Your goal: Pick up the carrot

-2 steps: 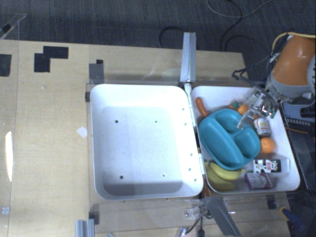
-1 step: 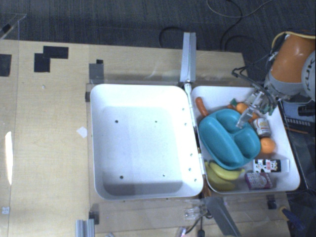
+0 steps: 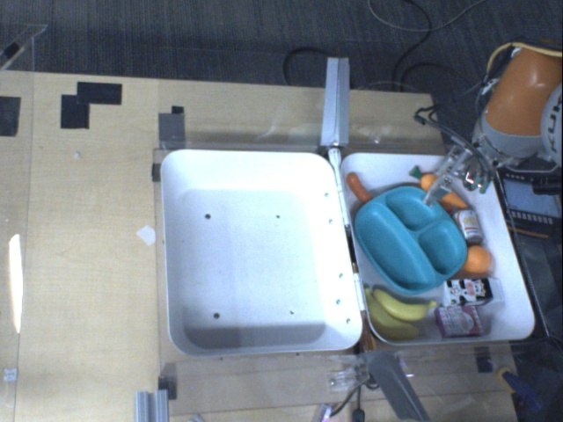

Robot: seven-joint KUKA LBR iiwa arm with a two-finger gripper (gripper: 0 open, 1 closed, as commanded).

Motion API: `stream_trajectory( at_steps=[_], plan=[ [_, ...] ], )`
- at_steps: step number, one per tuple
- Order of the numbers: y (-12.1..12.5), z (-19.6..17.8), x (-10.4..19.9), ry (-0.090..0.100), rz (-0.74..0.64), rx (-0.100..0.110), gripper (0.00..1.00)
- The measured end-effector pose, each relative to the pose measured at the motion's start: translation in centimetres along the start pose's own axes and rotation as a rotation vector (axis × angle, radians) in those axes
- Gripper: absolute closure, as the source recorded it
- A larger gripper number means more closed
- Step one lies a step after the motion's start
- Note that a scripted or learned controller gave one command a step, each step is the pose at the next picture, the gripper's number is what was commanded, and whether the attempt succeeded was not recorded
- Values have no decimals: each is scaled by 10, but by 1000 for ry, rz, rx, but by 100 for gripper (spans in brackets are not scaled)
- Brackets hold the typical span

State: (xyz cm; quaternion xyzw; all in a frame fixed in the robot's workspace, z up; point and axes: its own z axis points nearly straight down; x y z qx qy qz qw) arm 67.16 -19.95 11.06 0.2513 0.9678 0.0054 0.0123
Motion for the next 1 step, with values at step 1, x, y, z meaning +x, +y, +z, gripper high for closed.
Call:
stream_trajectory(
  at_steps=[1],
  plan=[
    [53, -87, 48, 12, 31, 16, 100]
  ],
)
